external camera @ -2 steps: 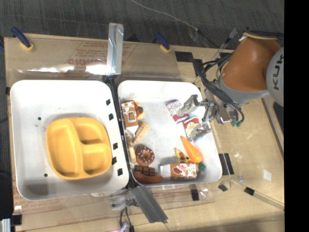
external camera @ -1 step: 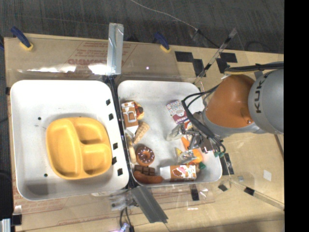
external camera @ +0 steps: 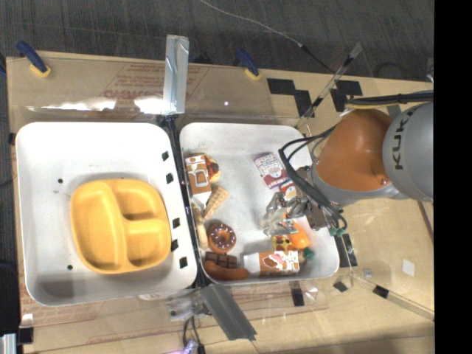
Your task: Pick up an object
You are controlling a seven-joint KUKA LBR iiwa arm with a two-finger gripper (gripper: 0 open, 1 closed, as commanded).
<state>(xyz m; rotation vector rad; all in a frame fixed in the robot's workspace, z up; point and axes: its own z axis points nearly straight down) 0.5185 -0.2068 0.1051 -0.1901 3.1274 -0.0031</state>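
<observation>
My gripper (external camera: 284, 216), finger state indiscernible, hovered over the orange toy carrot (external camera: 298, 239), judged light, rigid, slippery; best pinched mid-body.

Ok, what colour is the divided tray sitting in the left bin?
Yellow. The divided tray shows plainly in the camera view, lying in the white left bin.

The grey arm (external camera: 413, 150) reaches in from the right, its orange band (external camera: 354, 153) just above the wrist. The wrist bends downward and leftward, and the gripper (external camera: 284, 216) hangs low, pointing down.
</observation>
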